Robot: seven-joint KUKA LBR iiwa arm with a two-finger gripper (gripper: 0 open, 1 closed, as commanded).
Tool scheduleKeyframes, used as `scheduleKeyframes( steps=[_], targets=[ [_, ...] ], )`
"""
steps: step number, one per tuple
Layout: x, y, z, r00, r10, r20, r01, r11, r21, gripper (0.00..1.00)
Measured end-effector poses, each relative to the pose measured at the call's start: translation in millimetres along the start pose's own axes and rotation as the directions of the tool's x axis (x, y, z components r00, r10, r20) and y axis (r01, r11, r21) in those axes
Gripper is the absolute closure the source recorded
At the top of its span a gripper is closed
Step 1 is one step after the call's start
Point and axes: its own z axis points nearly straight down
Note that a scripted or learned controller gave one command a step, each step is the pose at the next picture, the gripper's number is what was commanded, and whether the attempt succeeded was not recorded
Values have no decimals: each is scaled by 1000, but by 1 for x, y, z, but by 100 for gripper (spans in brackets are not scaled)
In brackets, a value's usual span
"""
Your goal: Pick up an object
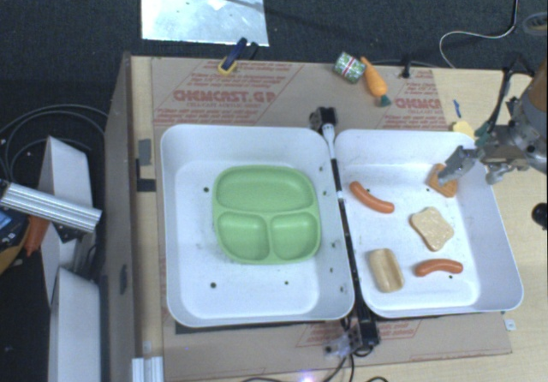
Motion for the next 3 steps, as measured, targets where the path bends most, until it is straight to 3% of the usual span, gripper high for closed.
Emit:
scheduleKeyframes(
  steps=[1,2,3],
  targets=[
    [23,15,95,1000,-1,-1,1,1000,3,0],
    [60,58,152,1000,-1,-1,1,1000,1,0],
    [47,62,196,1000,1,-1,-1,1000,-2,0]
  ],
)
